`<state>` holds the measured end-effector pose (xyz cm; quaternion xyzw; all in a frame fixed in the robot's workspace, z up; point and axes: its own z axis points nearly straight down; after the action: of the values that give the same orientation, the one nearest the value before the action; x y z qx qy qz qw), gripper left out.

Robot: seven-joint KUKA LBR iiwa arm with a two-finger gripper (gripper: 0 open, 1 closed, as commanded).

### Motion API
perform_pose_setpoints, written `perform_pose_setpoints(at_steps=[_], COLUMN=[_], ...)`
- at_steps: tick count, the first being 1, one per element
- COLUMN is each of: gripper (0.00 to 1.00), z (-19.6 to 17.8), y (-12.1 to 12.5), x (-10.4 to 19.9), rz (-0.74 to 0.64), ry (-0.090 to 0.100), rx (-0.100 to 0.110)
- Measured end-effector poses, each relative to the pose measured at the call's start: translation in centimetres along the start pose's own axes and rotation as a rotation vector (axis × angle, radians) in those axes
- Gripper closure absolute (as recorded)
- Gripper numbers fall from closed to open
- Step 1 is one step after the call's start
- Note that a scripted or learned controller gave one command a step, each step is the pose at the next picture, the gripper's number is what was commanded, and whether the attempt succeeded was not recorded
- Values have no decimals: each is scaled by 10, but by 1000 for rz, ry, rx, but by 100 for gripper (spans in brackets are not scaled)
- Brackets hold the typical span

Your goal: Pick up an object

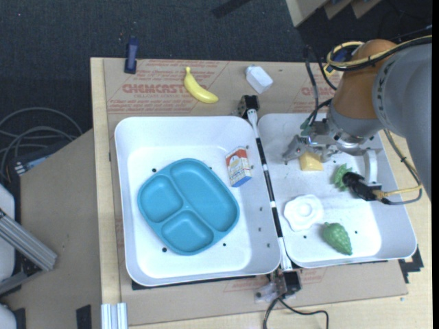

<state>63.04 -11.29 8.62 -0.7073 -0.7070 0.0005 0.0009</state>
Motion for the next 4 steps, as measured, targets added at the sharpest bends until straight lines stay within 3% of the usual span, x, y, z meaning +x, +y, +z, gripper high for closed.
perform_pose_setpoints(at_steps=[1, 2, 3, 4], gripper=[100, 100, 0, 0], z=[-14, -77, -76, 2], y=[3, -22, -22, -41], x=[0, -74, -73, -75], rz=[0, 0, 0, 0], ry=[-2, -3, -1, 0], rx=[-11, -4, -3, 0])
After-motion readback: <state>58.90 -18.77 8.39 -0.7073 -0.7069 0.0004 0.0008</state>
